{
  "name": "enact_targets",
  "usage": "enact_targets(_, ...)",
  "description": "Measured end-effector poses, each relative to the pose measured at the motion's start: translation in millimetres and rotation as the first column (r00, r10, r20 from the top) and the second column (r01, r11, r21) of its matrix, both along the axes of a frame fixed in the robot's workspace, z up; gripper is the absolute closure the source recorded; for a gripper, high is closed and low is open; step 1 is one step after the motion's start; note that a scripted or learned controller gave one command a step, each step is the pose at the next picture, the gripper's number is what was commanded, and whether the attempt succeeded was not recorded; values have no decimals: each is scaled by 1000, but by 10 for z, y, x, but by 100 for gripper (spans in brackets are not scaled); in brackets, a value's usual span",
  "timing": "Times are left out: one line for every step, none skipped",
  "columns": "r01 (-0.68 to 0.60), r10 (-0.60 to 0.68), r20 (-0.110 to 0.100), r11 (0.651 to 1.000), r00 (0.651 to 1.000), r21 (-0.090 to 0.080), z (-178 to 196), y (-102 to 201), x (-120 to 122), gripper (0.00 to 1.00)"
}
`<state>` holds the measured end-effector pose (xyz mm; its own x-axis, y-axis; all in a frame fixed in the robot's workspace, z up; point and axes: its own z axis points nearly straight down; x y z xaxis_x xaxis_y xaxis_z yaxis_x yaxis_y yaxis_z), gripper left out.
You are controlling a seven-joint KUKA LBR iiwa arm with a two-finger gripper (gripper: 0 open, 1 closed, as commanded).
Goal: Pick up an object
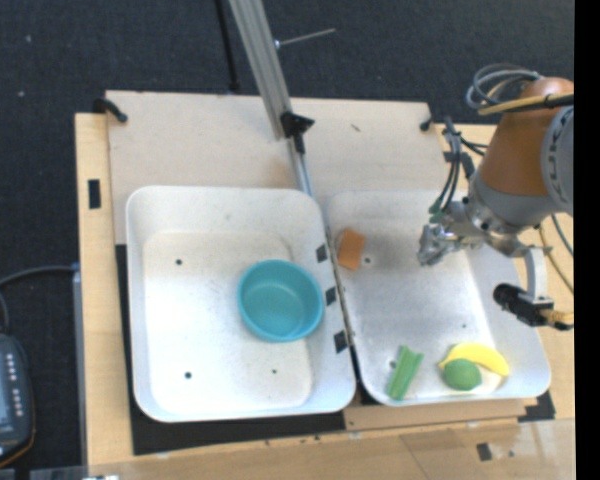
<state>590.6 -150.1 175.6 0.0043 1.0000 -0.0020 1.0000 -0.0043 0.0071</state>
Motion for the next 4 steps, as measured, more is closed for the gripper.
enact_targets(-5,5,-1,1000,1000,1,288,-13,15,100)
enact_targets(-11,11,-6,1000,1000,4,276,515,36,100)
enact_targets(-13,13,-4,1000,1000,4,357,1141,94,100)
enact_targets(-12,12,-4,1000,1000,4,540,1625,239,100)
